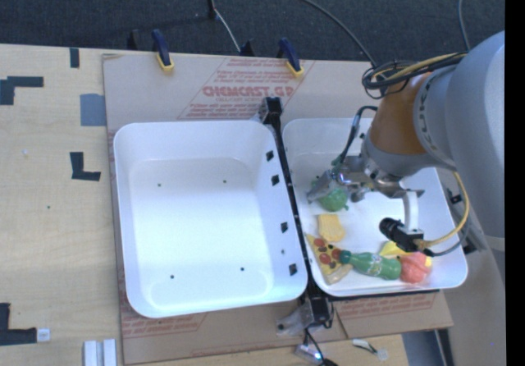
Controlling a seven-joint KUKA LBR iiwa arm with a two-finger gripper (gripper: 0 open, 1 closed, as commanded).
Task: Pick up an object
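Gripper [328, 185]: low in right bin, near its left wall; finger state not discernible.
Green object [334, 199]: directly at gripper tip, contact unclear.
Yellow piece [331, 228]: just below.
Remaining toys [385, 264]: along bin's front edge.

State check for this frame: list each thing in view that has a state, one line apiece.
Gripper: low in the right bin, at the green object.
Green object: on the bin floor beside the gripper.
Yellow piece: lying flat, untouched.
Green bottle-shaped toy: on its side near the front wall.
Orange-red object: resting in the front corner.
Right bin: holds all the objects.
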